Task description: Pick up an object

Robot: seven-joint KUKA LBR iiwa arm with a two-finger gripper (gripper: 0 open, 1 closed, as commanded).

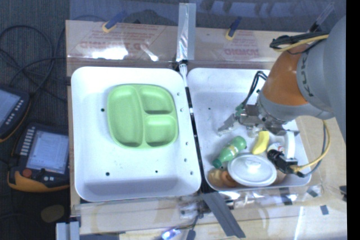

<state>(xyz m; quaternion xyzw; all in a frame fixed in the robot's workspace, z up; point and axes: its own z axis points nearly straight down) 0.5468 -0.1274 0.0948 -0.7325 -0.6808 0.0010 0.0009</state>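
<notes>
Dark grey carpet surrounds the table (79,28), and on it sit two shallow white bins side by side. Count them off: the left bin (90,177) carries one thing, a light green divided plastic plate (142,115) with three compartments, lying near the middle with bare white floor all round it, widest toward the near edge.

Over to the right bin (208,93), and it's busier. Crowded into the near corner: one green plastic bottle with a yellow cap (229,152) lying on its side, one yellow banana-shaped piece (260,142) just beside it, one round white lidded bowl (251,169) touching the bottle's low end, and one brownish item (222,178) tucked under the bowl against the near rim; what it is, I can't tell. The far half of this bin is open floor.

The grey arm with its orange band (287,78) reaches in from the right, and the claw (235,121) hangs low just above the bottle and banana, metal fingers (226,126) spread apart, nothing between them.
</notes>
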